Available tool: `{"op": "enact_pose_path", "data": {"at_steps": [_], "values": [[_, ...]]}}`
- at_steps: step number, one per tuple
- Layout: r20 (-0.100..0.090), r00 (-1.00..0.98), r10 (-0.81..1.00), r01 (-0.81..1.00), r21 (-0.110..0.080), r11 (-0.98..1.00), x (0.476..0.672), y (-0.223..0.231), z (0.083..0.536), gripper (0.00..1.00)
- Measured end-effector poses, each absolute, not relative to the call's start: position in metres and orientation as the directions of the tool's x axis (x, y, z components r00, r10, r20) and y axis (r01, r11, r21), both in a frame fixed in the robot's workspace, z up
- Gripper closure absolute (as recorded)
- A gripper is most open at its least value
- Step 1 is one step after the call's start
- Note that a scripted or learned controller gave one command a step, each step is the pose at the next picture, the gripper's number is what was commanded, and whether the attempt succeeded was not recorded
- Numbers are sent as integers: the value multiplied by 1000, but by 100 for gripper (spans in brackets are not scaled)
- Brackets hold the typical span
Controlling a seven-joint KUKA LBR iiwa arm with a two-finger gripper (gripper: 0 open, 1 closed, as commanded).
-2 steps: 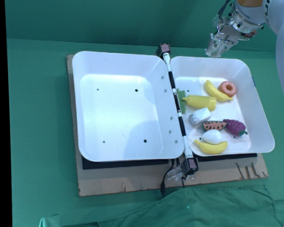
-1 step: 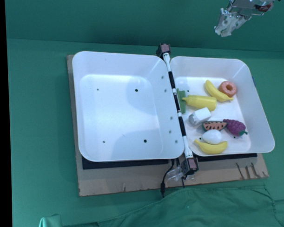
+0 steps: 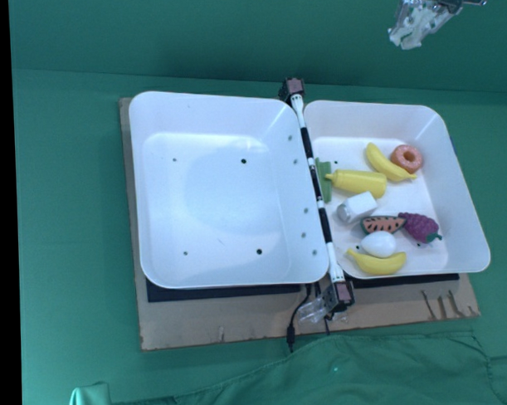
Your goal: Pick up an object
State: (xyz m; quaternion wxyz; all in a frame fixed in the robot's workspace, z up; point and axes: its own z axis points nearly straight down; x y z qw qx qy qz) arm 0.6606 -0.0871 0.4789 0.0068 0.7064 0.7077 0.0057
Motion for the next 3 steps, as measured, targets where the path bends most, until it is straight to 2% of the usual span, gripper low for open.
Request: {"op": "enact_pose_path", "data": {"at_steps": [1, 2, 3], "values": [[-2, 6, 1000, 1000, -4, -6, 681, -119, 389, 100], [-1, 0, 1000, 1000, 4, 0, 683, -75, 394, 100], [-3, 7, 1000, 1000, -4, -7, 700, -121, 300, 100]]}}
